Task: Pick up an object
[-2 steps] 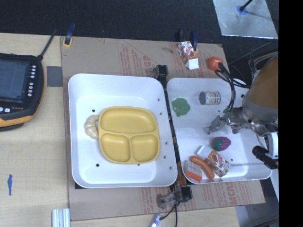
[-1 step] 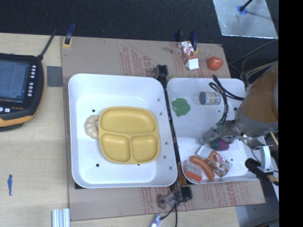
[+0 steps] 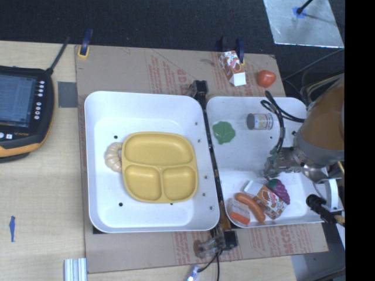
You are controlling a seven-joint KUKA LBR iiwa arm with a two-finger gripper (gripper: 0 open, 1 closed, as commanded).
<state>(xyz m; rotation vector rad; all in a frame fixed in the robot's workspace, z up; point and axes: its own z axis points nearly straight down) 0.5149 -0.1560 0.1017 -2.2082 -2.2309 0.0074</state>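
A cluster of toy foods, a sausage (image 3: 248, 207), a printed packet (image 3: 270, 202) and purple grapes (image 3: 280, 188), was seen at the near edge of the right bin (image 3: 234, 107). The gripper (image 3: 276, 165) was positioned just above that cluster, presumably to take one; nothing was seen between its tips, and its opening could not be told. Farther back, a green piece (image 3: 223, 132) and a small can (image 3: 259, 121) lay apart.

Pale wooden bench (image 3: 41, 204), brown cardboard sheet (image 3: 146, 69) over it, dark carpeted floor (image 3: 146, 10) beyond, grey floor panel (image 3: 302, 13) upper right
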